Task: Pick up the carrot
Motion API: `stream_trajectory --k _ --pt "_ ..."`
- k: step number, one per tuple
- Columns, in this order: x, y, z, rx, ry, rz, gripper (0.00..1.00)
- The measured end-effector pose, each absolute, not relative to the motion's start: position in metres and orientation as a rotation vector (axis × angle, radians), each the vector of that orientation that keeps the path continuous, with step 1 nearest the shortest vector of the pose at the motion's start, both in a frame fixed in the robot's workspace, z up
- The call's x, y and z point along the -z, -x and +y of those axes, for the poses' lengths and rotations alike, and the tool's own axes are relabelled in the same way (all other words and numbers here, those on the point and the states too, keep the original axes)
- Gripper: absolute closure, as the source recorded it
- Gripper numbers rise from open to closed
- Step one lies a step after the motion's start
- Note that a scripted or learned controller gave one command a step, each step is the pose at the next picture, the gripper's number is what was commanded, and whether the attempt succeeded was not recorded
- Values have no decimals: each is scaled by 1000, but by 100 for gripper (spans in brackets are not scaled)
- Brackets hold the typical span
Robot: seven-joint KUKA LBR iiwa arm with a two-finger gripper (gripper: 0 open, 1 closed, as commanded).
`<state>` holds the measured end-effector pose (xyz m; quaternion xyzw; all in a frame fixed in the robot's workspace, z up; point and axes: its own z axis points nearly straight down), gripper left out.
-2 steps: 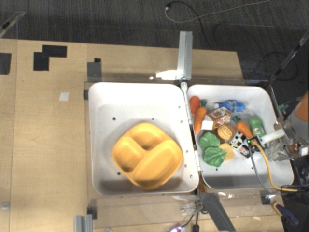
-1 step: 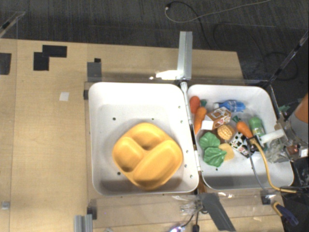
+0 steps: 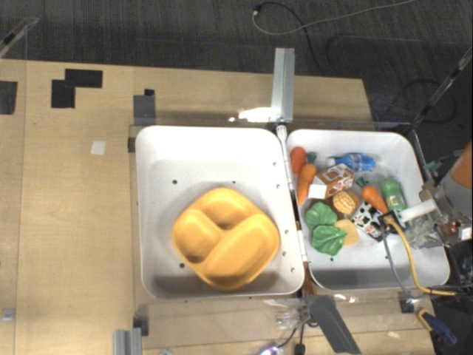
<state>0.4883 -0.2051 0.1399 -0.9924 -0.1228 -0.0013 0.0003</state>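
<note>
Wooden bench (image 3: 66, 220) with two white bins on it: the left bin (image 3: 159, 161) has a big yellow divided dish (image 3: 225, 237) sitting toward its front edge, and the right bin (image 3: 403, 148) holds a pile of toy food.

There's a carrot (image 3: 304, 183) lying right along the right bin's left wall, just below a red piece (image 3: 298, 158). A second orange one (image 3: 374, 198) sits mid-bin beside a green bottle (image 3: 393, 195). Two green leafy bits (image 3: 324, 228) sit near the front.

I'd say go for the wall carrot lengthwise-crosswise: close across its narrow width, come straight down, and watch the bin wall, since one finger has barely any room there.

The gripper (image 3: 436, 224) is over the right bin's right edge, nowhere near either carrot. Can't tell if it's open or closed, too cluttered there. Nothing visibly held.
</note>
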Motion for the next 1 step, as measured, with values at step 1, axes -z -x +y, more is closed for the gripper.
stream_trajectory --k 1 --pt "-144 -488 -174 3 3123 -328 100"
